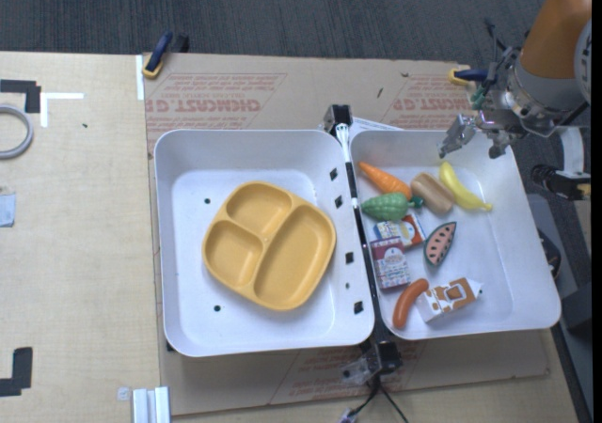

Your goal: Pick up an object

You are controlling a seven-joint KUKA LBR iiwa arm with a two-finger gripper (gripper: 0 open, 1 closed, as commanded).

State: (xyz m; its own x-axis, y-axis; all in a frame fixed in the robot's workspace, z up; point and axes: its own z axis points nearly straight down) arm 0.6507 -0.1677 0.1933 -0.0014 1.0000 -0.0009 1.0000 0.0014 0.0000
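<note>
Where the right bin [527,252] comes nearest the camera, a small white and orange carton [450,299] lies beside a red sausage [410,303]. Just beyond them I see a watermelon slice [439,243] and a small printed packet [390,264], with another little packet [406,229] above it. Farther back sit a green vegetable [384,207], an orange carrot [383,179], a tan bread roll [432,192] and a yellow banana [463,187], the roll just beside the banana. In the left bin [179,252] a yellow divided plate [269,244] rests near the middle. Both bins stand on cardboard spread over the table [75,252]. At the far right corner of the right bin my tool [476,134] hangs above the rim, just past the banana's far end, with its fingers spread apart and nothing between them. My orange band [557,31] shows behind it, and a blue and yellow clamp [158,54] grips the cardboard's far left edge.
</note>
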